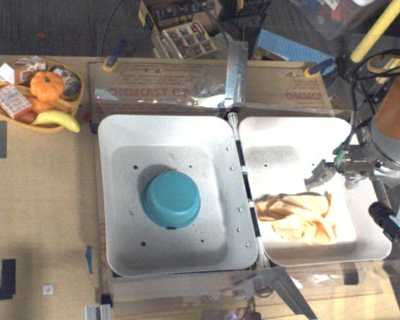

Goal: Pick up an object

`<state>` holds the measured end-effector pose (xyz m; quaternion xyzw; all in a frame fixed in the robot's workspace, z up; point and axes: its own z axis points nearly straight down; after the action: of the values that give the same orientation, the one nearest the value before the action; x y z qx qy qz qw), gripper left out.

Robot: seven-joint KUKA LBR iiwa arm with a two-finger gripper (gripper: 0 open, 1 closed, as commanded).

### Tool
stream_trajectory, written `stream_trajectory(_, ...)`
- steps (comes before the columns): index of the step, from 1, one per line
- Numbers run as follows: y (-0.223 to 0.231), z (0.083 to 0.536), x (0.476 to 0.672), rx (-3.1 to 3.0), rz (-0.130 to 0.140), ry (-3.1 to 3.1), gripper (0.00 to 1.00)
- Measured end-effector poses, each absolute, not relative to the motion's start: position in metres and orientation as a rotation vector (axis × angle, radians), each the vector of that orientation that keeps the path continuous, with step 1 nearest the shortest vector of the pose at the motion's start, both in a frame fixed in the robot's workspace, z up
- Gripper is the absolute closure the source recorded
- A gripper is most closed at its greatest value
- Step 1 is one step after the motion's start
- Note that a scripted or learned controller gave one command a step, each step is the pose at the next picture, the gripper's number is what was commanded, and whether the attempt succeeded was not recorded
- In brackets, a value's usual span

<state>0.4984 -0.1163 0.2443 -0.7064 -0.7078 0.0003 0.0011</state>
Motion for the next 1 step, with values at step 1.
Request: stream_trajectory(1, -0.1482, 0.0967, 0.4936, -2.326, -0.007, -2.123, 0.00)
